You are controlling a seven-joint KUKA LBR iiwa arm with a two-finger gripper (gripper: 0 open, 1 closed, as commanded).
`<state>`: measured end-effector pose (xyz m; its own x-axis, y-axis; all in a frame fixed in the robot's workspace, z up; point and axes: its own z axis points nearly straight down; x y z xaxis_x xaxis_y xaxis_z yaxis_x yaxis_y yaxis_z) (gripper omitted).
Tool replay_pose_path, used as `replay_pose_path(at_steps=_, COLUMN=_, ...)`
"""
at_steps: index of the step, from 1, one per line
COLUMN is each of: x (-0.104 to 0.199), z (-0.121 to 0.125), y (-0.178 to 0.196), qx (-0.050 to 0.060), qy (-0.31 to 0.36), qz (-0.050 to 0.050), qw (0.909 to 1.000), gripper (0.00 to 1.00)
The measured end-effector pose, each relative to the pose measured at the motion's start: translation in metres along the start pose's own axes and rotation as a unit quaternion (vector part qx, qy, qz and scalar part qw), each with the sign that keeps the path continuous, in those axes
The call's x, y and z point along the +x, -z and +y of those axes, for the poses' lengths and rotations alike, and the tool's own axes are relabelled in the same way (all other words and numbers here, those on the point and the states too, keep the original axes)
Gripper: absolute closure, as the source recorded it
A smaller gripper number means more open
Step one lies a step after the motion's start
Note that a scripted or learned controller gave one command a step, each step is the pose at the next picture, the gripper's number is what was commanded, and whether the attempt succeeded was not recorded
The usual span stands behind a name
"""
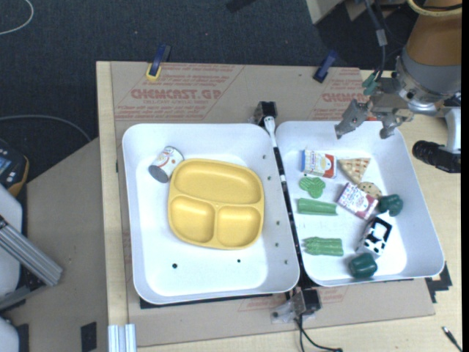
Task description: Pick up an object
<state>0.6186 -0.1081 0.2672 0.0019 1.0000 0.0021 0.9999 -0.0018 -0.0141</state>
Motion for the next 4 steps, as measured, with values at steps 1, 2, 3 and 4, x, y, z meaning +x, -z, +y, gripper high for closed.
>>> replay_pose_path(at_steps=1, x=0.0, z=0.002, y=0.008, qx=-0.007, qy=0.001, qz=-0.001, qw=1.0, gripper=0.0)
replay_pose_path(at_steps=2, x=0.01, z=0.006, y=-0.049, qx=-0.003, qy=0.002, qz=0.0, qw=1.0, gripper=0.0)
replay_pose_path(at_steps=3, x=0.003, z=0.007, y=-0.094, qx=-0.003, qy=0.0, qz=0.0, qw=1.0, gripper=0.0)
replay_pose_path(at_steps=4, x=0.008, z=0.012, y=-0.157, qx=-0.003, qy=0.002, qz=0.0, qw=1.0, gripper=0.0)
